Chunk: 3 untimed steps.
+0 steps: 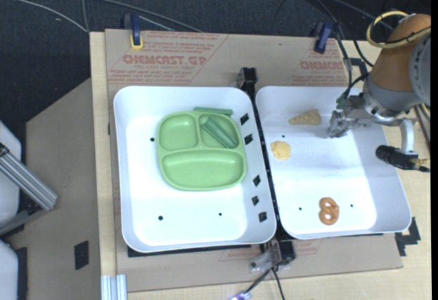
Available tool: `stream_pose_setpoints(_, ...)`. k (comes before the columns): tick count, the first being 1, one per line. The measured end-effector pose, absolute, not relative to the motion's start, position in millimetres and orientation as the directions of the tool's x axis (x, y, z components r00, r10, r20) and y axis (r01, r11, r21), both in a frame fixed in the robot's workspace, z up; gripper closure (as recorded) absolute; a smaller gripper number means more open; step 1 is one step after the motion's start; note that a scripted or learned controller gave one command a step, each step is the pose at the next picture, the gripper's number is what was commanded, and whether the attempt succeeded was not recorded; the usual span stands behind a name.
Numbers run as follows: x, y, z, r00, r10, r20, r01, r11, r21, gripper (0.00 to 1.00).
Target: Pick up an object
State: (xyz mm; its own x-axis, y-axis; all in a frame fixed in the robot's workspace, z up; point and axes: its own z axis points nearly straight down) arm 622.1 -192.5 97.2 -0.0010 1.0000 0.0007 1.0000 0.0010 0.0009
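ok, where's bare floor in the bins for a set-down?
Left white bin: front strip below the green divided plastic tray. Right white bin: middle, between the yellow lump and brown pretzel. Crowded at back: tan chip, end effector.

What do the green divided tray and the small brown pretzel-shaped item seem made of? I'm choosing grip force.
The green divided tray: probably moulded plastic, smooth with a soft sheen and rounded compartments. The brown pretzel-shaped item: likely a plastic or rubber toy food, slightly glossy; too small to be certain.
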Motion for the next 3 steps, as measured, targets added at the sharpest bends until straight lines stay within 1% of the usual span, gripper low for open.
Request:
stream_pose_setpoints(1,626.5,-192,163,-0.001,1.000,-0.002,1.000,0.001,0.008,1.00)
stream_pose_setpoints(2,628.2,-192,207,-0.001,1.000,-0.002,1.000,0.001,0.007,1.00)
stream_pose_setpoints(3,627.3,-128,216,-0.007,1.000,0.003,1.000,0.007,0.000,1.00)
